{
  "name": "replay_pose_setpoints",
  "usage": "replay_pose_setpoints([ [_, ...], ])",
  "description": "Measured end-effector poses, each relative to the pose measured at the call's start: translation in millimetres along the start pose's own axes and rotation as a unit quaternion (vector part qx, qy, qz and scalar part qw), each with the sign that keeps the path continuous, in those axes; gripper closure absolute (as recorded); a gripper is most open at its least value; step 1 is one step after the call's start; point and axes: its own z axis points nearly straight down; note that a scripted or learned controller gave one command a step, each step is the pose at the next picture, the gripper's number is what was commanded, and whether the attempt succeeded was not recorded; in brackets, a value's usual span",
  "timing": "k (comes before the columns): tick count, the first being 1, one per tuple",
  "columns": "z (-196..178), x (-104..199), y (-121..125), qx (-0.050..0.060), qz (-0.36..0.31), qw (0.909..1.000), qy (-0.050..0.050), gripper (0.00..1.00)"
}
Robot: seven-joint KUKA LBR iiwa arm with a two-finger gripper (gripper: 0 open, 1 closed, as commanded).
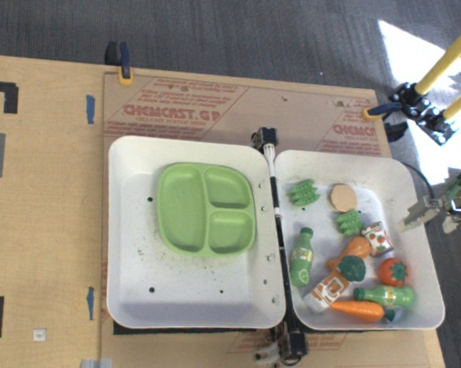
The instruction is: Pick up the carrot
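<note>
A: At about five o'clock in the right bin (419, 185), near its front wall, the carrot (357, 309) lay on its side, long axis running nine to three, with a green bottle (386, 295) just above it and a small carton (327, 290) touching its nine o'clock end.

B: How did it look to handle?

A: It seemed to be a toy, so probably light, stiff and smooth, perhaps a bit slippery. I judged the best hold to be across the thick middle, fingers closing from twelve and six o'clock, though the bottle crowded the twelve o'clock side and the bin wall the six.

B: And the end effector?

A: The end effector (432, 211) sat at the three o'clock rim of that bin, well apart from the carrot. From it, the carrot lay toward seven o'clock, past a tomato (393, 272). Whether the fingers were apart or together, I could not tell; nothing showed between them.

B: Anything else?

A: A green plate (206, 209) rested in the left bin (124, 235) on the worktop (40, 205).
</note>
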Motion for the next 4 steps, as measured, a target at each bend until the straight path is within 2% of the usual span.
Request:
replay_pose_setpoints([
  [1, 21, 76, 2, 0.001, -0.032, 0.9995, 0.001, 0.0],
  [2, 73, 133, -25, 0.001, -0.07, 0.9975, 0.001, 0.0],
  [3, 96, 78, 35, -0.001, -0.02, 0.9998, -0.001, 0.0],
  [4, 179, 65, 12, -0.001, 0.011, 0.9999, 0.0, 0.0],
])
